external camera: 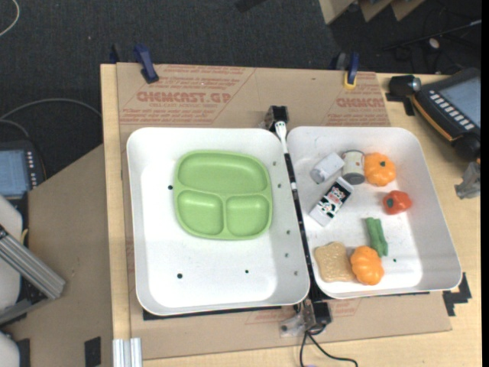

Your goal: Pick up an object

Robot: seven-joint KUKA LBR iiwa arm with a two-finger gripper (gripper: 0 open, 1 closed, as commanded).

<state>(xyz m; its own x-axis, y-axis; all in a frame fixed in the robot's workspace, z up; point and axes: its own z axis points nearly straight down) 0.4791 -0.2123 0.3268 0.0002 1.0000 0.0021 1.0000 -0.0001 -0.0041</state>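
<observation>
Sitting side by side on the cardboard-covered bench (191, 98), the two white bins fill the middle of the frame. The left bin (153, 281) holds a green divided plate (224, 195) in its upper half. The right bin (432, 258) holds all the small items. A black-and-white carton (331, 202) lies tilted near its centre, with a grey-white block (326, 167) and a small can (353, 167) just above it. A bread slice (331, 261) touches an orange pumpkin (367, 266) at the lower edge. A second orange pumpkin (380, 169) sits upper right, with a red tomato (396, 202) below it and a green vegetable (376, 235) between the tomato and the lower pumpkin.
</observation>
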